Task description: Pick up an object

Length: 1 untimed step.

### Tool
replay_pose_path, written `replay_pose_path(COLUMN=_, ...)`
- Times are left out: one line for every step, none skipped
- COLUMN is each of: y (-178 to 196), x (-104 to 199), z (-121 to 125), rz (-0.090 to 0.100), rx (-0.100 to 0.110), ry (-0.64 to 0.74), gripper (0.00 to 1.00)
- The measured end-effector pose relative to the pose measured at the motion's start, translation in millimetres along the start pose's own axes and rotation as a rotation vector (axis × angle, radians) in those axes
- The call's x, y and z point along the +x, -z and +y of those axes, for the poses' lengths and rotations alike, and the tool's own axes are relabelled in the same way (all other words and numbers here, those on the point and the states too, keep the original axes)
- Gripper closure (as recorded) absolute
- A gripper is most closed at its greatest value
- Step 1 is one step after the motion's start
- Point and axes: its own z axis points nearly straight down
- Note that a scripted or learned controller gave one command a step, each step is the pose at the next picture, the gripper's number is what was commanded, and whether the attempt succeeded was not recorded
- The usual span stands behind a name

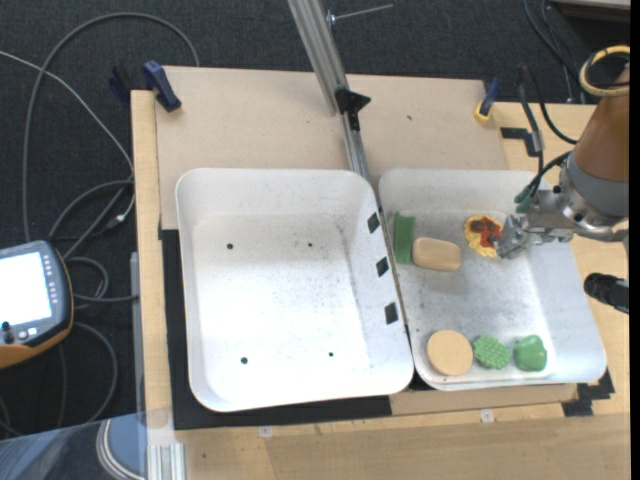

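Observation:
My gripper [512, 240] hangs low over the right bin [560, 298], near its back right. It sits right beside a yellow and red object [482, 231], touching or nearly touching that object's right side. To the left lie a tan block [437, 255] and a green block [403, 238] that stands against the bin's left wall. Along the front of the bin sit a tan disc [450, 353], a green textured piece [490, 352] and a green rounded piece [530, 353].
The left bin [200, 208] stands beside the right one, with a raised divider between them. A metal pole [320, 43] slants across the back of the bench. Blue and yellow clamps [160, 83] hold the board's back corners.

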Motion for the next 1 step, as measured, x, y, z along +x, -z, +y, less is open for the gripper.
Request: replay_pose_path(y=16.2, x=48.2, z=20.5, rz=0.001, rx=-0.007, ry=0.006, gripper=1.00)
